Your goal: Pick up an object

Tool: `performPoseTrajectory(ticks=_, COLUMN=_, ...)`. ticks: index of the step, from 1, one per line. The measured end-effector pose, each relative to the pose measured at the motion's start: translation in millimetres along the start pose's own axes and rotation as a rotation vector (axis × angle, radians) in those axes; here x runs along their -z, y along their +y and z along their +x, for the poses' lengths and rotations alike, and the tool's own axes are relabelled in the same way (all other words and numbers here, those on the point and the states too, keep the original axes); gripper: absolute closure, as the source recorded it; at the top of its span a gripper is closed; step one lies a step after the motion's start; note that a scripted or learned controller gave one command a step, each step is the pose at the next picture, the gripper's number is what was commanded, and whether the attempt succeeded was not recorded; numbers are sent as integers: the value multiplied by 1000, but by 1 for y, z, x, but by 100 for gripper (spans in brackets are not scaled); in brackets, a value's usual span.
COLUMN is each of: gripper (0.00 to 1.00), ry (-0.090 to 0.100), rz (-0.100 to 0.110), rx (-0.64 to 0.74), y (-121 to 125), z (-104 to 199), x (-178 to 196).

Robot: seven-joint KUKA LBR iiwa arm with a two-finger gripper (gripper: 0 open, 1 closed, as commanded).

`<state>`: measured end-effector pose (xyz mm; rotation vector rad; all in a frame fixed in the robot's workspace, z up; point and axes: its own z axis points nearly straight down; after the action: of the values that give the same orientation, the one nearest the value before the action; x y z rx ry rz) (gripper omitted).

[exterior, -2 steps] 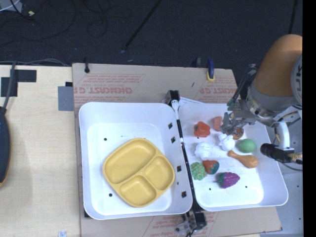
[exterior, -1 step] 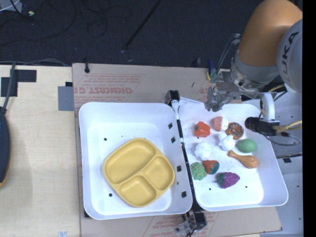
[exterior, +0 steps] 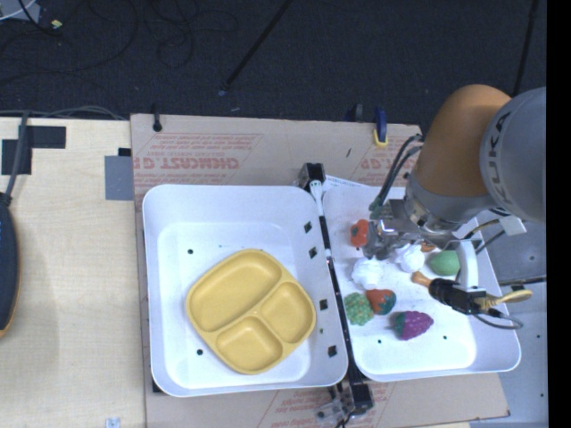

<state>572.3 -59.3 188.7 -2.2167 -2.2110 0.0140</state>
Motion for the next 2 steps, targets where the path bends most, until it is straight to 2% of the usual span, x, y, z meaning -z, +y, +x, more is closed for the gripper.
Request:
performPoseTrajectory(ticks=1, gripper=100, ry=2, rz=-24, rx=10, y=-17, z=67, x=136)
performPoseTrajectory(ticks=2, gripper=100, ry=-2, rz=-10, rx=5, y=47, z=64, x=60)
